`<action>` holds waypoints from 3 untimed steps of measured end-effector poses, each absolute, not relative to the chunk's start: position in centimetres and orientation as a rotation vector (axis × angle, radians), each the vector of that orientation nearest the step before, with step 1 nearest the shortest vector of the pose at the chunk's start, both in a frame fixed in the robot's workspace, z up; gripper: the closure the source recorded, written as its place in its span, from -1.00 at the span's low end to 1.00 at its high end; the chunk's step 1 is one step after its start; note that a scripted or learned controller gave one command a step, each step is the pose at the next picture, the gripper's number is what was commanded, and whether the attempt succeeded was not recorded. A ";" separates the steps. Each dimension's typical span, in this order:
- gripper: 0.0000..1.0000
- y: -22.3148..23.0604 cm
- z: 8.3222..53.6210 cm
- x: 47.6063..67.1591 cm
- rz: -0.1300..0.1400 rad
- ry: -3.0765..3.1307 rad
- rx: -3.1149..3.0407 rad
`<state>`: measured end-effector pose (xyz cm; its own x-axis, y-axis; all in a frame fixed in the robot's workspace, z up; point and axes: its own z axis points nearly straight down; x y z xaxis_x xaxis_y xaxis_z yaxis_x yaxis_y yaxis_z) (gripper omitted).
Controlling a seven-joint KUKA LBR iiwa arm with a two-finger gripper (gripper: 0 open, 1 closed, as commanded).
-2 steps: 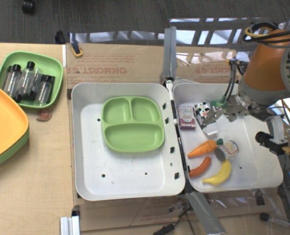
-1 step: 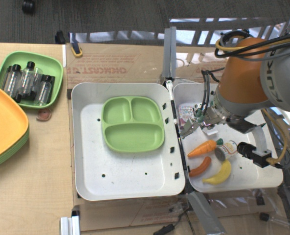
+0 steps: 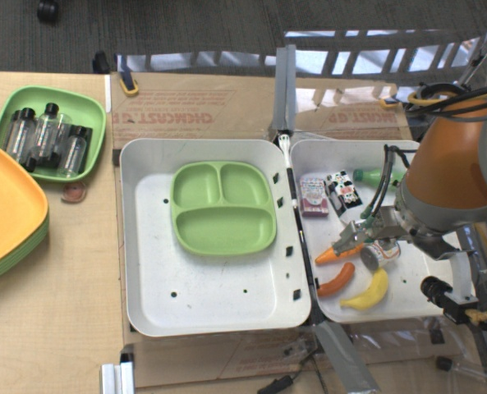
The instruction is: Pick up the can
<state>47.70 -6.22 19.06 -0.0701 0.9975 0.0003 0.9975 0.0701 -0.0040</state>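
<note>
Far to the left of the gripper (image 3: 352, 243), out on the wooden bench (image 3: 62, 318), we see a stack of round orange plates (image 3: 5, 216). Next to it sits a green square tray (image 3: 91, 125) with small clear bottles with black caps (image 3: 46, 138) lying in it. A bit closer to the gripper is the left white bin (image 3: 144, 302), and a green plastic plate with three parts (image 3: 223, 206) lies flat in it. Then comes the right white bin (image 3: 407, 302), where the gripper is. Up and to the left of the gripper lies a small pink box (image 3: 312, 195), and beside that a small black and white thing (image 3: 342, 191). Above the gripper is a green thing (image 3: 369, 175); part of it is hidden, so we cannot say what it is. An orange toy carrot (image 3: 335, 255) lies right at the gripper's tip, very close or touching. Below the gripper lie a red-orange toy pepper (image 3: 336, 280) and a yellow toy banana (image 3: 368, 292). A small silver can (image 3: 381, 254) seems to lie just right of the tip, tucked under the gripper, low in the right bin. It is small and partly hidden. We cannot tell if the gripper is open or closed, or if it has hold of anything. The big grey and orange arm (image 3: 444, 171) comes in from the right.
</note>
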 end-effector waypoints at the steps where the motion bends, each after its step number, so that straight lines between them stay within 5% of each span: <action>1: -1.00 -10.2 9.1 55.5 0.004 -2.139 -2.299; 2: 1.00 -10.4 9.9 55.4 0.006 -2.136 -2.301; 3: 1.00 -11.3 9.0 48.2 0.005 -2.034 -2.390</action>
